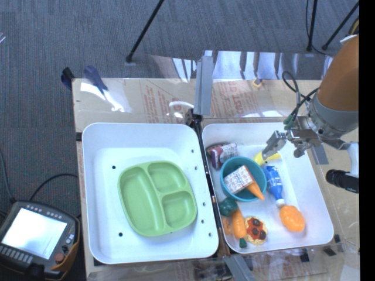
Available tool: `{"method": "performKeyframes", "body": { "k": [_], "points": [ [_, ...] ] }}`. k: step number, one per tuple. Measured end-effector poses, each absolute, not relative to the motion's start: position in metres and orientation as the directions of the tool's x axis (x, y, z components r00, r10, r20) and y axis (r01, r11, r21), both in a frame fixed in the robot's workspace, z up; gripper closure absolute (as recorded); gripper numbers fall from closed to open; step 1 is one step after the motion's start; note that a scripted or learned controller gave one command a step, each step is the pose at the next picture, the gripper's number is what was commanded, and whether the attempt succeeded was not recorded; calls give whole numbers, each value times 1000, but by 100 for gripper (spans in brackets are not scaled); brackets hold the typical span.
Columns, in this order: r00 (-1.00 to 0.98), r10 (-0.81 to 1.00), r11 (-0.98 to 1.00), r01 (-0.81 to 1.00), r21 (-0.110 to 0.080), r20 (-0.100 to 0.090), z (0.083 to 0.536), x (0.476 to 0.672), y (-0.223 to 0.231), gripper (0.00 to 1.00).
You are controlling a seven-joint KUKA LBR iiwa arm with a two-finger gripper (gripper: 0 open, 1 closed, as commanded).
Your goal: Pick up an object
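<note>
My gripper (292, 152) hovers over the upper part of the right bin (319, 201), open, with nothing between its fingers. Just under its left finger lies a yellow piece (261, 157). A blue bottle (273, 182) lies below the gripper, beside a blue bowl (229, 183) that holds a white and red box (238, 178) and an orange carrot (255, 190). An orange fruit (292, 218) rests near the bin's front right. A dark red can (221, 153), a green piece (227, 205), a second carrot (238, 225) and a small toy pizza (256, 230) lie along the bin's left side.
The left bin (102, 145) holds a green divided plate (157, 196). A grey post (203, 89) stands behind the gap between the bins. A tablet (36, 234) lies on the floor at the lower left.
</note>
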State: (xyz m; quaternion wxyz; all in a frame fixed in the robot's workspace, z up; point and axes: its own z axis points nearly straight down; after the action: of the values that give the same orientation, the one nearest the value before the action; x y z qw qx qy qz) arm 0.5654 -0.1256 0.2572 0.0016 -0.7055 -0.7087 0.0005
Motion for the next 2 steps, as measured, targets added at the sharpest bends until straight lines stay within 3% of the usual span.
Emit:
{"method": "performKeyframes", "body": {
  "k": [1, 2],
  "points": [
    [-42, 999, 42, 999, 3, 0, 105, 576, -120, 0],
    [72, 997, -72, 997, -3, 1, 87, 614, -123, 0]
  ]
}}
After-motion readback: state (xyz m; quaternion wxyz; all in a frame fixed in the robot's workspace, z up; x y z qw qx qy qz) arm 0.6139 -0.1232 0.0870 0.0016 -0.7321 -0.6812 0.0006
